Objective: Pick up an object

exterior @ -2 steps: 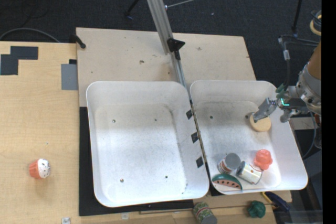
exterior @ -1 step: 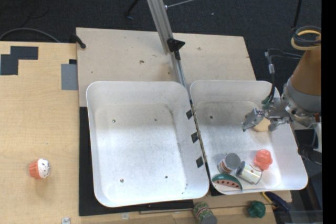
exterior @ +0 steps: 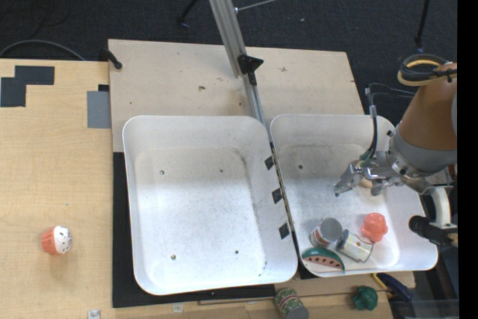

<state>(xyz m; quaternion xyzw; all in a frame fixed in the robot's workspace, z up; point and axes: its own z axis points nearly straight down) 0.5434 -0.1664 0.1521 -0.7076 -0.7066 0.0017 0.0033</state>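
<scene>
**Pick not yet made: gripper hangs bare over the right bin**

The gripper (exterior: 361,179) sits right of centre in the frame, above the right bin (exterior: 314,142); its fingers look spread apart with nothing between them, so the lift is, by my reading, all still ahead. Candidate objects crowd that bin's lower corner: a red cup-like piece (exterior: 374,226), a grey can (exterior: 326,231), a pale cylinder (exterior: 355,247) and a watermelon slice (exterior: 323,261). The left bin (exterior: 142,183) shows only bare speckled floor
</scene>
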